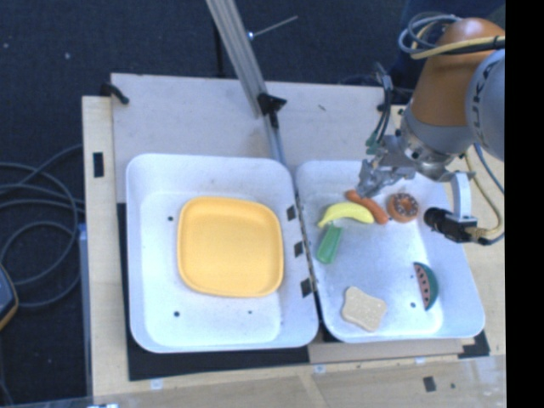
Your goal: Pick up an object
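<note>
I see the gripper poised over the right bin, just above the sausage and banana.

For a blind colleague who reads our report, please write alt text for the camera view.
A grey and orange robot arm's gripper hangs over the right bin, just above a sausage and a banana. That bin also holds a green piece, a round slice, bread and a watermelon slice. The left bin holds a yellow plate.
</note>
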Robot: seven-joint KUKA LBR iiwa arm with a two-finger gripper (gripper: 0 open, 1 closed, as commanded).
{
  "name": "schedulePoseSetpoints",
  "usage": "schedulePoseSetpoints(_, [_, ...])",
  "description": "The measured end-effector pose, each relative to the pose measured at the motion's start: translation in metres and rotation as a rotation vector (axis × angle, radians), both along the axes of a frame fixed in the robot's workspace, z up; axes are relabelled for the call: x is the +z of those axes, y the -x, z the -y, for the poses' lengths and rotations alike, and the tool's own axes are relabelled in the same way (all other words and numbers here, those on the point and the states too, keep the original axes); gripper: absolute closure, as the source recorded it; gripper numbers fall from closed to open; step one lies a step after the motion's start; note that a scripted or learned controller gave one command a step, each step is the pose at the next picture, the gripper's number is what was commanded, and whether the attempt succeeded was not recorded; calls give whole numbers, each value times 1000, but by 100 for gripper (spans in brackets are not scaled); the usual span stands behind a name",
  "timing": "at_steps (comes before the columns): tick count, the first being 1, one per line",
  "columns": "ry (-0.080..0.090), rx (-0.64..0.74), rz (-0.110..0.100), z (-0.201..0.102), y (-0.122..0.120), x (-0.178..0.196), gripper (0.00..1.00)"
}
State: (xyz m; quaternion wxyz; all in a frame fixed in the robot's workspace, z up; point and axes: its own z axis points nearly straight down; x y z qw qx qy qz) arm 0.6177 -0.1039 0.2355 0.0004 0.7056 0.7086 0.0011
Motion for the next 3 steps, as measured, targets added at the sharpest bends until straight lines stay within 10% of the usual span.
schedulePoseSetpoints(3, [0,0,0,-143,5,4,100])
